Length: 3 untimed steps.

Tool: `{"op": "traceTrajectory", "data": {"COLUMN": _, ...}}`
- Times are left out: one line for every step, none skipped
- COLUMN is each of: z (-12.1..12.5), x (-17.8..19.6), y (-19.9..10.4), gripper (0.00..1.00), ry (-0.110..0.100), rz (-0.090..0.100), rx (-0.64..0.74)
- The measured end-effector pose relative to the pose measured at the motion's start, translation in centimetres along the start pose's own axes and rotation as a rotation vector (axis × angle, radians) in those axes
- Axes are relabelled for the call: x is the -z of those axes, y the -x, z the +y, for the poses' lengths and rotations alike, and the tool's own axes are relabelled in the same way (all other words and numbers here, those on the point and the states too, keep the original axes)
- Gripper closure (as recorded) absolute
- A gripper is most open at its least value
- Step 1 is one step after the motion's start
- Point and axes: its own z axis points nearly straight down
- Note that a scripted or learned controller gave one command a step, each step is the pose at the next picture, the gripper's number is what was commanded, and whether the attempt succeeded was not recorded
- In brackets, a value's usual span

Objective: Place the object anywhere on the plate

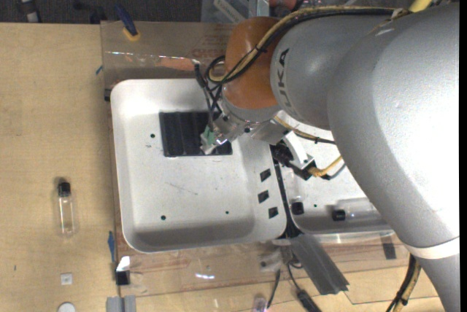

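the grey arm's two-finger gripper [213, 139] hangs over the flat black rectangular plate [179, 133] in the left shallow white bin [139, 179]. i cannot tell its state, nor make out the task's object. if nothing is held, a release here places nothing.

Plate [182, 133] lies in the left bin [146, 179] — arm [350, 84] overhanging its right.

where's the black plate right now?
The black plate lies flat in the left white bin, in its upper middle part. Its right edge sits under the gripper, which the arm brings in from the view's right.
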Motion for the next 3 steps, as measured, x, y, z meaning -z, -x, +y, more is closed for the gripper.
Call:
{"op": "traceTrajectory", "data": {"z": 3.4, "x": -0.2, "y": 2.5, "gripper": 1.00, "ry": -0.016, "rz": 0.020, "rx": -0.173}}
{"op": "traceTrajectory", "data": {"z": 6.8, "x": 8.7, "y": -0.9, "gripper": 1.00, "ry": -0.014, "rz": 0.001, "rx": -0.053}}
{"op": "traceTrajectory", "data": {"z": 7.7, "x": 5.5, "y": -4.2, "gripper": 1.00, "ry": -0.019, "rz": -0.002, "rx": -0.501}}
